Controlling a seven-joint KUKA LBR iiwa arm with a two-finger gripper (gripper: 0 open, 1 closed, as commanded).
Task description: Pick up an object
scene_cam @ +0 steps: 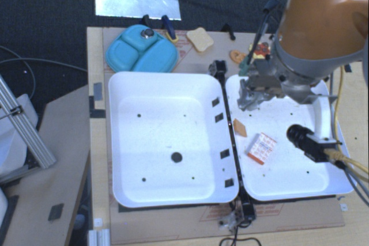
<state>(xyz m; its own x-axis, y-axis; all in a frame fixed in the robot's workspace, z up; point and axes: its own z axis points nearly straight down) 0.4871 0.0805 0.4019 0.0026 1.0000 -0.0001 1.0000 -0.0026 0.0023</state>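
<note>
My gripper [248, 102] hangs over the far left part of the right bin [288, 184], its grey fingers pointing down near the bin's left wall. Nothing shows between them. A small orange-tan wedge [240, 128] lies on the bin floor just below the gripper. A white and red packet [262, 148] lies a little further toward the front, near the bin's middle. The left bin [132, 95] holds a small dark round thing [176, 156].
Behind the bins on the bench lie a blue divided plate [142, 50], a tan bread-like piece [200, 39], a small orange ring-like thing [237, 56] and a red and yellow thing [262, 50]. A black divider [226, 124] runs between the bins.
</note>
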